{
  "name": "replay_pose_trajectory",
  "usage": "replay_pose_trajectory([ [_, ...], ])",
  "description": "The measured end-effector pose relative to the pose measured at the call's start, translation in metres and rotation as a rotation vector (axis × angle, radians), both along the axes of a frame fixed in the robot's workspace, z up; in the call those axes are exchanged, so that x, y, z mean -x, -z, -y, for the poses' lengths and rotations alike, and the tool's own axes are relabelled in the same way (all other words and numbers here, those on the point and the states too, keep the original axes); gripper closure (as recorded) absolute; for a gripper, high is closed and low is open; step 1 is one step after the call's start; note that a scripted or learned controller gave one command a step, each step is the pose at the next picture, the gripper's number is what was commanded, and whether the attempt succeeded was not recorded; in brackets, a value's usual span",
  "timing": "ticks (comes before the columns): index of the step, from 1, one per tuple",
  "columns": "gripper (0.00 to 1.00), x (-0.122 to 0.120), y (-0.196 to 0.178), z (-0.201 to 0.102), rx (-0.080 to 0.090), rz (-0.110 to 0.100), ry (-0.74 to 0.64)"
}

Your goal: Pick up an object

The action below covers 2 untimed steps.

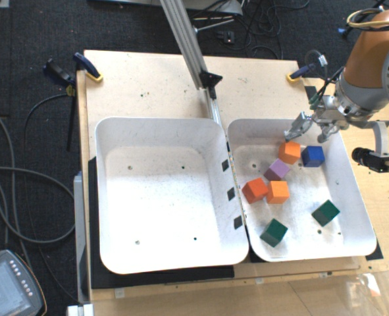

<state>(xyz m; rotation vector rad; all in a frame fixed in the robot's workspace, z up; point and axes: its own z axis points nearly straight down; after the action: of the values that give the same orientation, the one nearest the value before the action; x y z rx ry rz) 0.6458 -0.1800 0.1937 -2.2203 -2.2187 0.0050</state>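
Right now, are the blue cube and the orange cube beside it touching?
Cannot tell. In the camera view the blue cube sits tight against the orange cube, with no visible gap.

KUKA arm reaches in from the right, end effector [311, 129] lowered.

The grey arm [372, 58], its orange band rounded above the wrist, enters at the upper right and bends down and leftward. Its two fingers [298, 128] stand spread apart, tips angled down and to the left, with nothing between them.
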Motion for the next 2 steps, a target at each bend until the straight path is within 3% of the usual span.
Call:
replay_pose_trajectory([
  [1, 0.00, 0.008, 0.060, 0.003, -0.001, -0.001, 0.001],
  [2, 0.00, 0.003, 0.073, 0.003, 0.002, 0.020, -0.001],
])
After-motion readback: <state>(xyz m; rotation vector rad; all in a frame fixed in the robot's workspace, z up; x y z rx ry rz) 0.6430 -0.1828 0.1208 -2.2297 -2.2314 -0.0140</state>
